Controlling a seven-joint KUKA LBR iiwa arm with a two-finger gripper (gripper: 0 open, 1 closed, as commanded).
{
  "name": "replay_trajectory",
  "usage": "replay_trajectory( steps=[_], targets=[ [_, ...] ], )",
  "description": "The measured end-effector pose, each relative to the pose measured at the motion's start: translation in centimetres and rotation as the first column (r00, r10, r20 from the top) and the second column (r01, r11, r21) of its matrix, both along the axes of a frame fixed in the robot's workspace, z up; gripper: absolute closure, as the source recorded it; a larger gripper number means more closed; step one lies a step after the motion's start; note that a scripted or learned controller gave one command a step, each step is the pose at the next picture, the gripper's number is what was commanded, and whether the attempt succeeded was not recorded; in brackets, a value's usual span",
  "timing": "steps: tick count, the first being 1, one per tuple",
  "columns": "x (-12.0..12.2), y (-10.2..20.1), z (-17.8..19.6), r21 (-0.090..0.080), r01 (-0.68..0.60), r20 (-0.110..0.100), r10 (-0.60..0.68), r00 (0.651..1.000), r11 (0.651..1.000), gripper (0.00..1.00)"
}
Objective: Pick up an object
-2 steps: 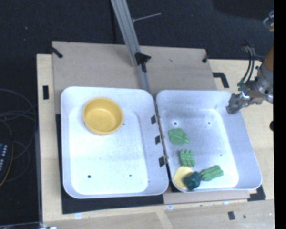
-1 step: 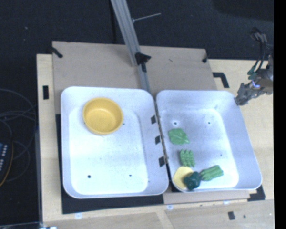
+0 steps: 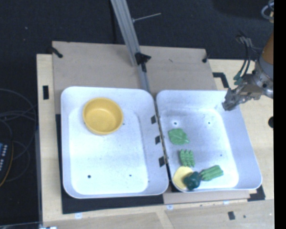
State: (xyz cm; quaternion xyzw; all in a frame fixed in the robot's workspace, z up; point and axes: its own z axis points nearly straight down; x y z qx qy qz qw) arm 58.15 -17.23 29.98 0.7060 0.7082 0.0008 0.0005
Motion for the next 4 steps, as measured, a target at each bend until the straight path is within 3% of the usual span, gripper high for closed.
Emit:
replay_trajectory(
  steps=[1, 4],
  targets=[
    [-0.8, 4.8, -1.8, 0.000, 0.001, -0.002, -0.001, 1.000, 1.000, 1.00],
    [-5.5, 20.6, -2.4, 0.000, -0.001, -0.001, 0.001, 1.000, 1.000, 1.00]
  ],
)
